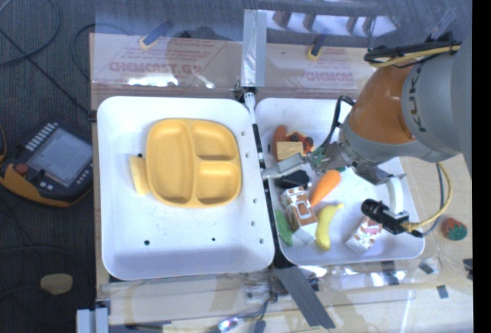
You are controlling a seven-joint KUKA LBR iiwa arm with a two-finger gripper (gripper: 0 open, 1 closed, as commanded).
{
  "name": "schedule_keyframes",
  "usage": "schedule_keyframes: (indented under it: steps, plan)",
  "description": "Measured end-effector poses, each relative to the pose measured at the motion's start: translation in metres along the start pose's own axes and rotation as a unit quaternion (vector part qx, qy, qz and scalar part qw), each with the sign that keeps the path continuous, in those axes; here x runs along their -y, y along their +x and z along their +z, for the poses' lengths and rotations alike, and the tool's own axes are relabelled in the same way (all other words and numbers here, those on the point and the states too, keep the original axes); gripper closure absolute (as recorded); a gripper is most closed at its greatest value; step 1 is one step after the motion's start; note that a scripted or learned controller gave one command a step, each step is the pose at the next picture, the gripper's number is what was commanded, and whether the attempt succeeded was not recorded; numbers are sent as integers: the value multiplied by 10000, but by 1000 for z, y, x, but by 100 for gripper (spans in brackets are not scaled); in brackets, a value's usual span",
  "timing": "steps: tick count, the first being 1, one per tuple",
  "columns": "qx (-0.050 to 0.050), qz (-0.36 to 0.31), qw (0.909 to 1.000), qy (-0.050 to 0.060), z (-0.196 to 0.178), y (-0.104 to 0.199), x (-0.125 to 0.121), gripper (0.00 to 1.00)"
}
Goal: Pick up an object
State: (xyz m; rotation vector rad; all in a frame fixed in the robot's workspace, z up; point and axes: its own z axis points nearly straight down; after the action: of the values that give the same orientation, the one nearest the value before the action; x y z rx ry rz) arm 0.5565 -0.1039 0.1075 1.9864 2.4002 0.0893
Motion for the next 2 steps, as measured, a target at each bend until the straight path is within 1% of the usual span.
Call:
schedule_keyframes:
  steps: [1, 2]
  plan:
    - [124, -470, 9986, -205, -6, 5, 10, 0]
    - [78, -616, 9979, -167, -5, 2, 8, 0]
